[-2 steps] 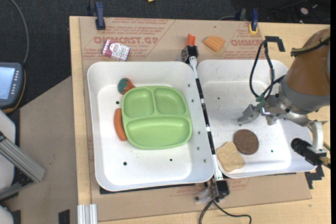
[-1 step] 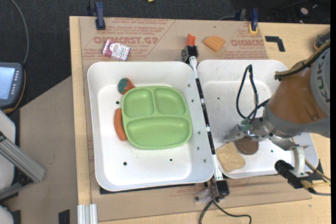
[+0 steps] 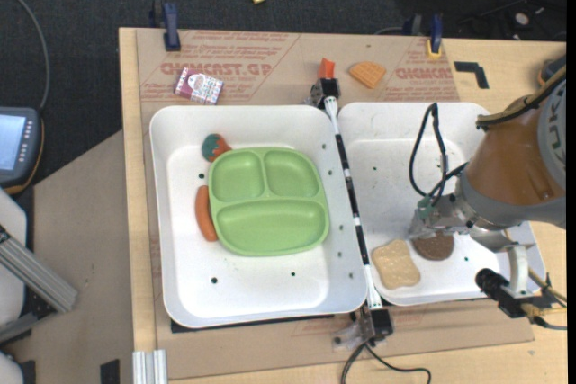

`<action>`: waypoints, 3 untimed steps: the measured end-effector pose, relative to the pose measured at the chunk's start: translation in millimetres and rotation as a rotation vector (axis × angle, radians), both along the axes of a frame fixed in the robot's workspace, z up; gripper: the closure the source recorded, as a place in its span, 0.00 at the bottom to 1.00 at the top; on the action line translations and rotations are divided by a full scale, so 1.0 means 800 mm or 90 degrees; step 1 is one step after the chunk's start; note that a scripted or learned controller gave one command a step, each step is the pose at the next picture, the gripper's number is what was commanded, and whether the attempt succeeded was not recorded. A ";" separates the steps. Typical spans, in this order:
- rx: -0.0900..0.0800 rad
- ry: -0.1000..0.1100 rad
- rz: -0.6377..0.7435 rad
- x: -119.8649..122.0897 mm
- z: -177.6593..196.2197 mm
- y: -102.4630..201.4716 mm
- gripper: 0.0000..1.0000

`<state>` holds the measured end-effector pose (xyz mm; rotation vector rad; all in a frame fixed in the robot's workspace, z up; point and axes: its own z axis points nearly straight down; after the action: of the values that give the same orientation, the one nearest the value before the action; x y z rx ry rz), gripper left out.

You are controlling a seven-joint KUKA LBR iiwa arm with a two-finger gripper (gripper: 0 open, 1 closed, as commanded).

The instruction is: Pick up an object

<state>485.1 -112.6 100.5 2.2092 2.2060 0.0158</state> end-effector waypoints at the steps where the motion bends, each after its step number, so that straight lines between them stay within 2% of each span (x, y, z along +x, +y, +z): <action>1: 0.001 0.002 0.000 -0.001 -0.001 0.000 0.00; 2: 0.002 0.010 0.001 0.076 -0.020 -0.056 0.00; 3: 0.004 0.016 -0.002 0.006 -0.020 -0.077 0.00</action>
<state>489.6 -174.3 84.3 2.2282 2.2188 -0.0045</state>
